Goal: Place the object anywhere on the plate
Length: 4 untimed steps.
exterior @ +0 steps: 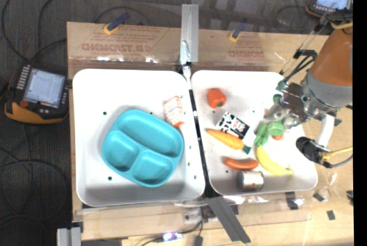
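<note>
The blue three-compartment plate point(143, 147) lies in the left bin point(92, 182). A small white and orange carton point(174, 110) rests just past the plate's upper right rim, beside the divider. My gripper point(282, 116) hangs over the right side of the right bin point(252, 81), directly above a green leafy toy vegetable point(264, 131) with a small orange piece point(277, 135) next to it. Whether it touches either one is unclear.
The right bin also holds a red pepper point(215, 97), a black and white box point(232, 124), a carrot point(225, 138), a red sausage point(241, 163), a banana point(272, 162) and a silver can point(250, 180). A metal divider point(195, 124) separates the bins.
</note>
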### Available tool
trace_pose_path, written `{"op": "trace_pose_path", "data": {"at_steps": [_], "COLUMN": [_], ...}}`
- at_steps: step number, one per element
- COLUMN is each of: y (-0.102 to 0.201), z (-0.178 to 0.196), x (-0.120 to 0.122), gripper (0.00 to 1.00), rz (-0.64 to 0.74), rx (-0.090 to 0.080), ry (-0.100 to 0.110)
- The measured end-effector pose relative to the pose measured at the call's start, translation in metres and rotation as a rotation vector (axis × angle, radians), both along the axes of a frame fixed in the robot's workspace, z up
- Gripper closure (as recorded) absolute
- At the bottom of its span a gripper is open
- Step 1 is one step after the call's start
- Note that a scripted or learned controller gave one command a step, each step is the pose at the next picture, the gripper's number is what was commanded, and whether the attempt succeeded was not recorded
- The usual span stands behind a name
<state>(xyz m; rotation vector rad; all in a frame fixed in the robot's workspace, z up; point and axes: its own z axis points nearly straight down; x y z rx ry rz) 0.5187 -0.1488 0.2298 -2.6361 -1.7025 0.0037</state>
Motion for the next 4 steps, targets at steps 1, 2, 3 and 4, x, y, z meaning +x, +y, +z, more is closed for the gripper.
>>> {"op": "trace_pose_path", "data": {"at_steps": [1,2,3,4], "y": [0.053,0.123,0.074,0.161], "z": [-0.036,-0.04,0.046,0.024], "x": [-0.035,-0.015,-0.035,-0.005], "gripper": [1.0,1.0,1.0,1.0], "rz": [0.214,0.265,0.396,0.442], "rx": [0.0,-0.001,-0.002,-0.001], "ry": [0.002,0.002,-0.001,0.001]}}
